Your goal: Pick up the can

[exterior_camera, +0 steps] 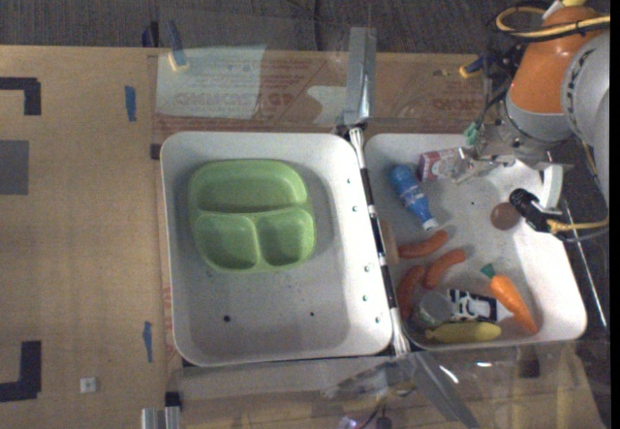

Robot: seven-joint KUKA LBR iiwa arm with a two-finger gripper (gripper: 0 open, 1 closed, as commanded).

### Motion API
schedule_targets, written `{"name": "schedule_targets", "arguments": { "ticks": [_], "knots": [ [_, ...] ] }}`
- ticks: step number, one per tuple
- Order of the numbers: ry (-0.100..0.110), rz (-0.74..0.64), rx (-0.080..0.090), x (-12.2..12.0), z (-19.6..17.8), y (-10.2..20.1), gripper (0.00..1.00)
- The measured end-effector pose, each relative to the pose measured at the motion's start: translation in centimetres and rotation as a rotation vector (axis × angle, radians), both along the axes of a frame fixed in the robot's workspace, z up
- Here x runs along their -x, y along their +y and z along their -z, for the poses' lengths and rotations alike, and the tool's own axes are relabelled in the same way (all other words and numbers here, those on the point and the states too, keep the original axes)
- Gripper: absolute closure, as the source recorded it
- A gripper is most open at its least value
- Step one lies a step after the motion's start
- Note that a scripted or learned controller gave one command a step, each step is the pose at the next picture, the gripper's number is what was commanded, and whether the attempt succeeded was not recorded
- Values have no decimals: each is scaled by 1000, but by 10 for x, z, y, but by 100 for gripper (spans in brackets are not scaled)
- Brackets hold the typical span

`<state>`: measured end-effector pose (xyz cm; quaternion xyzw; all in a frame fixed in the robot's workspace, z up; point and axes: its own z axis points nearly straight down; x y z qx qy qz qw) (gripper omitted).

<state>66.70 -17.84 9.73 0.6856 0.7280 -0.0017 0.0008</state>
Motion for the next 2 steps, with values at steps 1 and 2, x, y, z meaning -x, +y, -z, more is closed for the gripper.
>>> {"name": "schedule_targets", "arguments": {
  "ticks": [1, 2],
  "knots": [
    [0, 0, 0, 0, 0, 0, 0],
    [-2, -163, -3, -1, 11, 2, 0]
  ]
}}
